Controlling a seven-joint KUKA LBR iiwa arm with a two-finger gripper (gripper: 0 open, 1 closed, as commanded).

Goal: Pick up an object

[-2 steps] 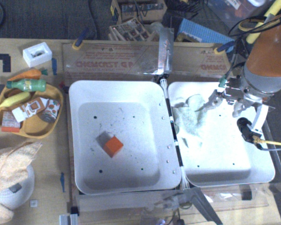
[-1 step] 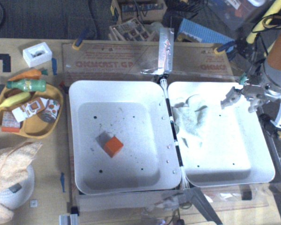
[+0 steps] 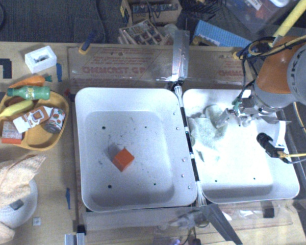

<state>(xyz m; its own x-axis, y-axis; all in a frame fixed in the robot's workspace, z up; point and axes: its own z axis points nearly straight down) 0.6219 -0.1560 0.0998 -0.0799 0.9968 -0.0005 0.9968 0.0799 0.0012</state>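
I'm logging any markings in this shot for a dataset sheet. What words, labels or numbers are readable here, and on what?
Red lettering on the clear panel behind the left bin: too blurred and faint to read.
Printed packets in the yellow bowl: too small to read.
Label on the green bottle: too small to read.
White box: dark mark, no legible text.
Orange block: no marking visible.

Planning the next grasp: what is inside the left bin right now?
An orange block lies alone on the left bin floor, with dark specks around it. Whatever is beneath the block is covered.
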